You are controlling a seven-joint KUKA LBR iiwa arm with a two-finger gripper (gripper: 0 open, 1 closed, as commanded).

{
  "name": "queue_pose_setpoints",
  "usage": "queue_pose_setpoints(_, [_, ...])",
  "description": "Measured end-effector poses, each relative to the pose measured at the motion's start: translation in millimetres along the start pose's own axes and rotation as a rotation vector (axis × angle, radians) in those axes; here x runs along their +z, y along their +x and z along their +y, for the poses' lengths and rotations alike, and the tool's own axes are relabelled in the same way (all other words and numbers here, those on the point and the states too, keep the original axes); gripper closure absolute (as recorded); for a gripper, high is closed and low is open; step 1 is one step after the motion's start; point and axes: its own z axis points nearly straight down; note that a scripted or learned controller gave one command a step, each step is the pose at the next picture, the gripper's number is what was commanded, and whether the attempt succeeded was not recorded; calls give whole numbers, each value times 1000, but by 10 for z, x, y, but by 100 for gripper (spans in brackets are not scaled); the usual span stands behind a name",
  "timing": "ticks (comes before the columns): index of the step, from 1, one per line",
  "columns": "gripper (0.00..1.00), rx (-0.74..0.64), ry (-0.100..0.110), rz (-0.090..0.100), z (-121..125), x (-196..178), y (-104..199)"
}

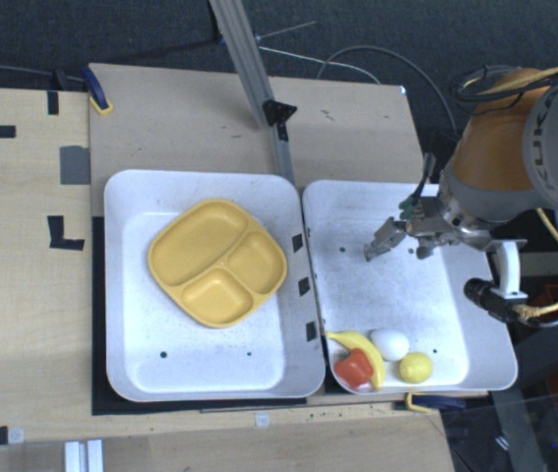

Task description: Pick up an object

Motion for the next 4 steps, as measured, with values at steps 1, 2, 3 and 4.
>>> queue_pose_setpoints(1, [0,0,0,0,0,-1,-1])
queue_pose_setpoints(2, [0,2,6,0,-114,514,-9])
queue_pose_setpoints(3, [0,1,7,0,-136,1057,-1])
queue_pose_setpoints(4, [100,-1,3,1,-121,928,7])
